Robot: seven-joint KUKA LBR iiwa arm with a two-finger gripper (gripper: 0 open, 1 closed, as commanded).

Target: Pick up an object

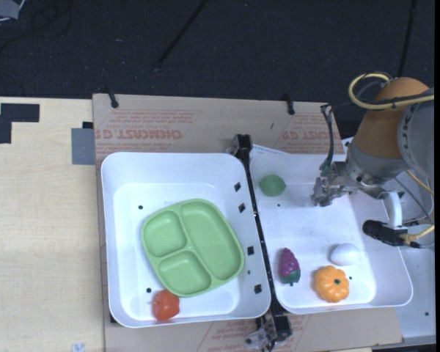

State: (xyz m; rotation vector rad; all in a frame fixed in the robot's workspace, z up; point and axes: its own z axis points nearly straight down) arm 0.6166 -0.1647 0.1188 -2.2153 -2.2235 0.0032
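The right bin [308,229] holds a green round object [272,185] at its back left, a purple eggplant-like piece [288,265], an orange pumpkin [331,284] and a white egg-shaped object [345,254] near the front. My gripper [324,194] hangs over the back right of this bin, to the right of the green object and apart from it. Nothing shows between its fingers. The left bin [128,178] carries a green divided plate [191,246] and a red tomato-like object [165,305] at its front edge.
The grey arm with its orange band [392,127] comes in from the right above the right bin's far corner. A black divider [253,226] runs between the bins. Cardboard lies beneath both bins, and wooden bench surface spreads to the left.
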